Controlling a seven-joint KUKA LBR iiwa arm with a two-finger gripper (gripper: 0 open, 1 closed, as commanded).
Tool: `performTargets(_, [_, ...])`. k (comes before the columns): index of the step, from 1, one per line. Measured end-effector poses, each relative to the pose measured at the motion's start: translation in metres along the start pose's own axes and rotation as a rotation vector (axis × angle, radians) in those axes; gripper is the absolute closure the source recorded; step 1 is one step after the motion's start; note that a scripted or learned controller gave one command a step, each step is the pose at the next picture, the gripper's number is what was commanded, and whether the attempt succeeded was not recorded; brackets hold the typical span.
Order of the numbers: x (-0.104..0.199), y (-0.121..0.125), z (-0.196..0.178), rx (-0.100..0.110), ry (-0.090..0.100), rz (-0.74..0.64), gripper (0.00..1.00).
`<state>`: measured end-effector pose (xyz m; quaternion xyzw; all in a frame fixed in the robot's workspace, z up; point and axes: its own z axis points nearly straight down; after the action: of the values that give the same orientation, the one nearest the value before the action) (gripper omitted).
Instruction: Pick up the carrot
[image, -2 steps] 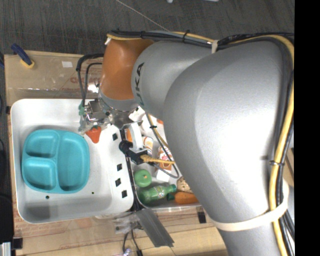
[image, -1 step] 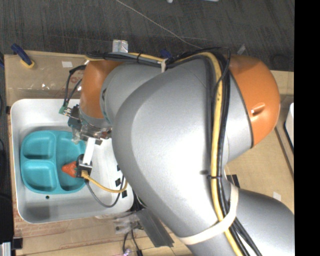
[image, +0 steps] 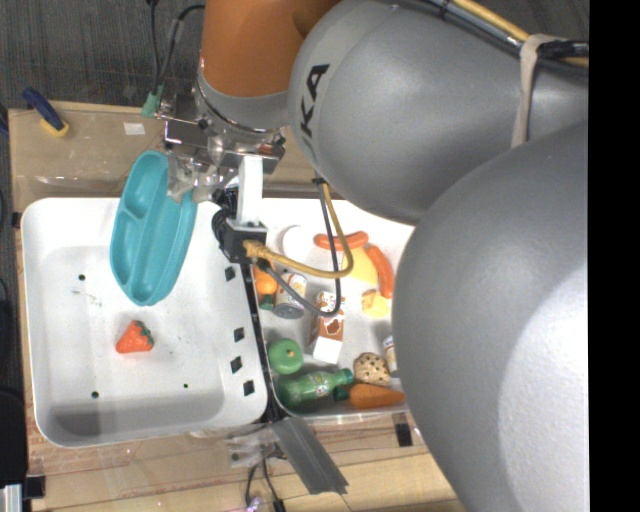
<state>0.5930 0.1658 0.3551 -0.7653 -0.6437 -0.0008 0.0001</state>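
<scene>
The carrot (image: 378, 396) is orange and lies flat along the near edge of the right bin (image: 300, 215), just right of a green bottle (image: 315, 385). My gripper (image: 188, 186) hangs far from it, over the back right corner of the left bin (image: 45, 300). It is shut on the upper rim of a teal divided plate (image: 152, 230), which hangs tilted over that bin. The arm's large grey body hides the right part of the right bin.
A red strawberry (image: 134, 338) lies on the left bin's floor. Crowding the right bin are a green apple (image: 285, 354), a cookie (image: 372, 368), a small carton (image: 328, 340), a sausage (image: 340, 240) and a white cup (image: 296, 240). A blue clip (image: 45, 110) sits at the far left.
</scene>
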Motion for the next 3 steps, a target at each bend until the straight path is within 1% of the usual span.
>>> performTargets(1, [0.055,0.007,0.075,0.013,-0.010,0.315,1.00])
performTargets(2, [0.034,-0.105,0.121,0.007,-0.011,0.700,1.00])
performTargets(3, [0.041,-0.065,0.099,0.005,-0.006,0.382,1.00])
